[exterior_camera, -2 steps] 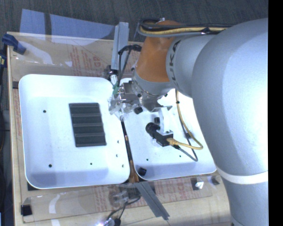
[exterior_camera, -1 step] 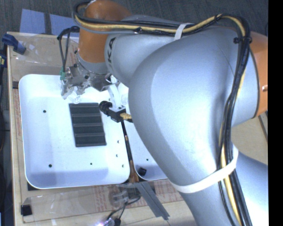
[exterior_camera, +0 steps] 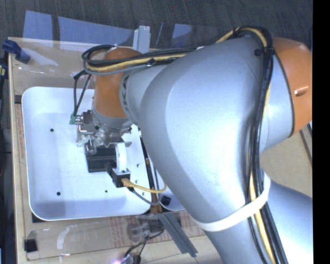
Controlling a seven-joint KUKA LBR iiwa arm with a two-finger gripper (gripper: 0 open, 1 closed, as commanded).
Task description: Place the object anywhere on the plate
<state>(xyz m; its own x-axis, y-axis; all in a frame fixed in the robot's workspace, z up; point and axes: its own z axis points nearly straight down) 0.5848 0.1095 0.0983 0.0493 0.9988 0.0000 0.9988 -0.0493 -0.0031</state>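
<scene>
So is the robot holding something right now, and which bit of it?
It cannot be told. The gripper hangs low over the left white bin, but the arm blocks the view of anything it might hold.

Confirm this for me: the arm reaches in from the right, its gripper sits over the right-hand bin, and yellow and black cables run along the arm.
One thing is wrong: the gripper sits over the left-hand bin, not the right-hand one. The camera view shows it. The arm does reach in from the right, with yellow and black cables along it.
</scene>
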